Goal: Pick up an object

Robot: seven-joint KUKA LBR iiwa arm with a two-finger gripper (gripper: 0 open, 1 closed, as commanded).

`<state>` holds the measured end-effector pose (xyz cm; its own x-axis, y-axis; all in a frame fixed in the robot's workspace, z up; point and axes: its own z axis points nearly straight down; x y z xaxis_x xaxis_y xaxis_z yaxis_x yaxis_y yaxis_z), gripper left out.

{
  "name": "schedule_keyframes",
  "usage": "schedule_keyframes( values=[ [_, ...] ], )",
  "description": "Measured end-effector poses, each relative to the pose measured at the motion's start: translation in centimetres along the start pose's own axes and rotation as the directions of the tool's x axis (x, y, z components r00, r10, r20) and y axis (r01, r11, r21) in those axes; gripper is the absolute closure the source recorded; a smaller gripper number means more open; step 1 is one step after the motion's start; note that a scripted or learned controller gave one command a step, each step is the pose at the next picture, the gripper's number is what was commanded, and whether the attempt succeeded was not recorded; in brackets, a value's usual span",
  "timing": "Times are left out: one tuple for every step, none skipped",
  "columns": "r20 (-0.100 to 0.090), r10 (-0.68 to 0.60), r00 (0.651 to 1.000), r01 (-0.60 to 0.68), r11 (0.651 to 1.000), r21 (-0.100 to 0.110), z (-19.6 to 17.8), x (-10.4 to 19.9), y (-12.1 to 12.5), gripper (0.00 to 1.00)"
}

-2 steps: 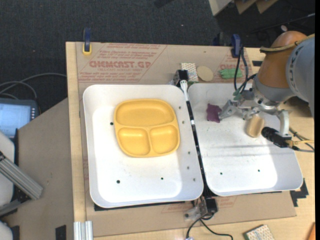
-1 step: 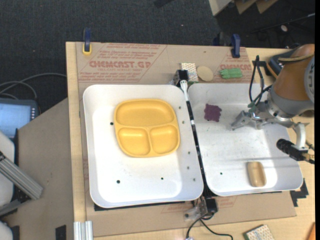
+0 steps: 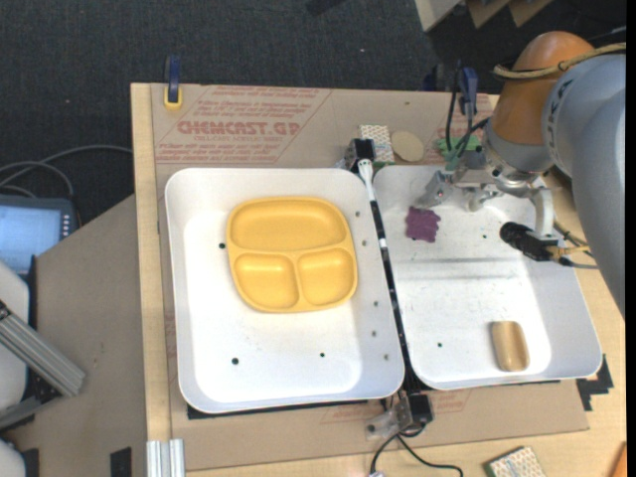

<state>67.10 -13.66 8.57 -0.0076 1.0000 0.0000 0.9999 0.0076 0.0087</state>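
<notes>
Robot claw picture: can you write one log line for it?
claw: beside purple object | right bin: brown block | left bin: yellow tray

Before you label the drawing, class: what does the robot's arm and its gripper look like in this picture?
The arm is a thick, rounded grey body with an orange band above the wrist. Below that sits a silvery metal wrist section leading to the gripper, which has thin metallic fingers. Green and dark cables run along the wrist.

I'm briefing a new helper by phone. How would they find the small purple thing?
Look at the right bin, the one without the yellow tray. Near its far left corner lies the purple lump. The tan block sits at the near edge instead.
</notes>
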Motion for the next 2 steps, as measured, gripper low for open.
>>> schedule_keyframes(
  values=[
    [-0.001,0.004,1.0,-0.004,1.0,0.009,-0.1,4.7,-1.5,0.0],
    [0.001,0.006,1.0,-0.006,1.0,0.004,0.0,4.0,-0.3,0.0]
  ],
)
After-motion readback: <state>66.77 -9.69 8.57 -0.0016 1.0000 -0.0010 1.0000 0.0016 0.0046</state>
